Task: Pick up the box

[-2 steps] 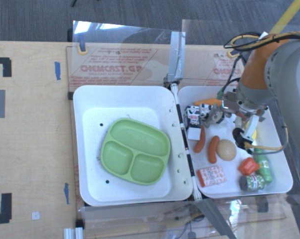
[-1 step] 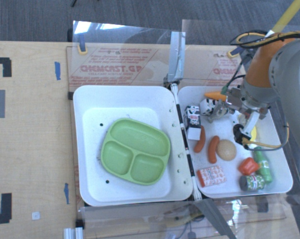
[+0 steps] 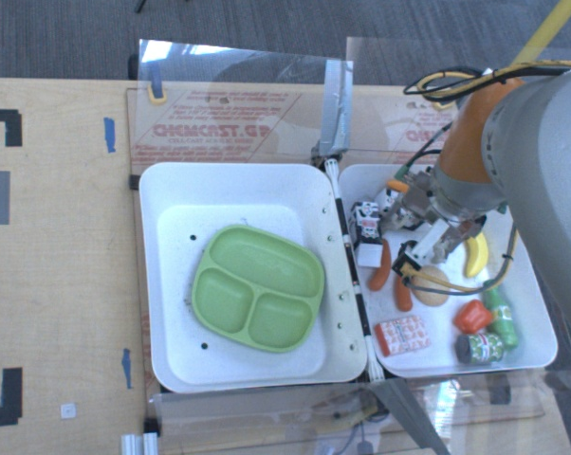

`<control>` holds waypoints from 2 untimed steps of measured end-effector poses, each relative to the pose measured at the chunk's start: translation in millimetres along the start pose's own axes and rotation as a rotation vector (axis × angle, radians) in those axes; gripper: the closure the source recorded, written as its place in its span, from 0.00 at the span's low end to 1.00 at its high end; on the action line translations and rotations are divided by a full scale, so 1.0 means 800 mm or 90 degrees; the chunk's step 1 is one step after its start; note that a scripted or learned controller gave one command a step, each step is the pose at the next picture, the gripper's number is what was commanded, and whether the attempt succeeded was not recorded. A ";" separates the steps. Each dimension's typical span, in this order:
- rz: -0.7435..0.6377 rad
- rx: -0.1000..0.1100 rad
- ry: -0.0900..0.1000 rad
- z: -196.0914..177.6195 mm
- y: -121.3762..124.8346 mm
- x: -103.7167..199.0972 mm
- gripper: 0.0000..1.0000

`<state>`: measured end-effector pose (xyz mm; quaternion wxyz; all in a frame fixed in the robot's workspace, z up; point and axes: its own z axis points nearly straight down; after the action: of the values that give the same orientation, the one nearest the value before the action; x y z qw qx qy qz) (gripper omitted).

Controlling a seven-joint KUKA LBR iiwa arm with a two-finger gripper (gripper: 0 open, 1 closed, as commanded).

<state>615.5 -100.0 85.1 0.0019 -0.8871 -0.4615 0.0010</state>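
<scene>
The box (image 3: 400, 335) is small and flat with a red-and-white pattern, and it lies near the front left corner of the right bin (image 3: 537, 354). My gripper (image 3: 369, 227) hangs low over that bin's back left part, close to the wall shared with the left bin. It is well behind the box and apart from it, just above an orange-red sausage (image 3: 380, 264). Nothing is visibly held in the gripper. The grey arm with its orange band (image 3: 466, 150) covers the right bin's back right part.
The right bin also holds a second sausage (image 3: 402, 296), a bread roll (image 3: 430, 284), a banana (image 3: 475, 255), a red pepper (image 3: 472, 316) and a green can (image 3: 484, 347). A green divided plate (image 3: 257, 288) lies in the left bin (image 3: 172, 207).
</scene>
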 end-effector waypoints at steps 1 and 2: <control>0.036 0.024 -0.015 0.001 0.012 0.013 0.00; 0.215 0.000 0.001 -0.001 -0.013 0.003 0.00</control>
<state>608.7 -92.0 85.6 0.0019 -0.9521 -0.3056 0.0005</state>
